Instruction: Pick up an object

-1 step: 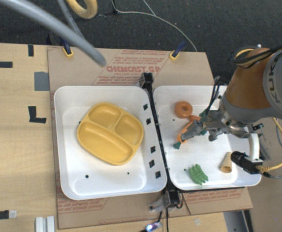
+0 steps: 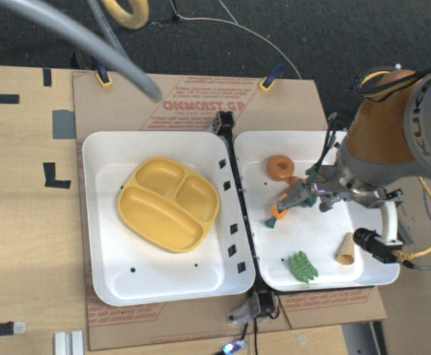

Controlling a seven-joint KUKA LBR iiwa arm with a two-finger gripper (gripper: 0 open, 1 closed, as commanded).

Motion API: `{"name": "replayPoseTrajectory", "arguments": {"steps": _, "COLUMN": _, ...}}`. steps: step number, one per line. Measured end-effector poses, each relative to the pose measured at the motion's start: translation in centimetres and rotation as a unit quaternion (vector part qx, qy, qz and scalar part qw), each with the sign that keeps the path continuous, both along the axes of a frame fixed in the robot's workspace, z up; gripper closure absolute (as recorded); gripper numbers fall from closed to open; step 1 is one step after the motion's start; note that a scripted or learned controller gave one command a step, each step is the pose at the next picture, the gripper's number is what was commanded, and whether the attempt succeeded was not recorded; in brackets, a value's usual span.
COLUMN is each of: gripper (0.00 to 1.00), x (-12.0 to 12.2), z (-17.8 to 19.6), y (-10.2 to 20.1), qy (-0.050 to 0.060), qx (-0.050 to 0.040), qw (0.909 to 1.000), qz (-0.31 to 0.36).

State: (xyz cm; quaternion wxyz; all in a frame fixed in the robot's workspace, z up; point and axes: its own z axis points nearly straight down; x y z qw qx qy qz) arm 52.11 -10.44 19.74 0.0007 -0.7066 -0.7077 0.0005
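The right bin (image 2: 363, 276) holds an orange ring (image 2: 280, 166), a small orange piece with a green end (image 2: 276, 214), a green leafy toy (image 2: 301, 266) and a tan cone (image 2: 346, 249). My gripper (image 2: 289, 198) reaches in from the right and hangs low over the middle of that bin. Its tip is just above and right of the orange-and-green piece and below the ring. Whether it touches the piece is unclear.
A yellow divided plate (image 2: 169, 203) lies in the left bin (image 2: 100, 272). A black divider (image 2: 236, 198) runs between the two bins. The arm's grey and orange body (image 2: 381, 135) covers the right bin's far right side.
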Motion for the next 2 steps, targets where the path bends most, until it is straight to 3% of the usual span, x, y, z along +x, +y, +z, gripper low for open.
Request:
{"name": "replayPoseTrajectory", "arguments": {"steps": 1, "gripper": 0.0, "x": -0.3, "z": -6.4, "y": 0.3, "qy": 0.003, "qx": 0.0004, "qw": 1.0, "qz": -0.001}}
{"name": "replayPoseTrajectory", "arguments": {"steps": 2, "gripper": 0.0, "x": -0.4, "z": -11.5, "y": 0.4, "qy": 0.0, "qx": -0.0006, "qw": 1.0, "qz": -0.001}}
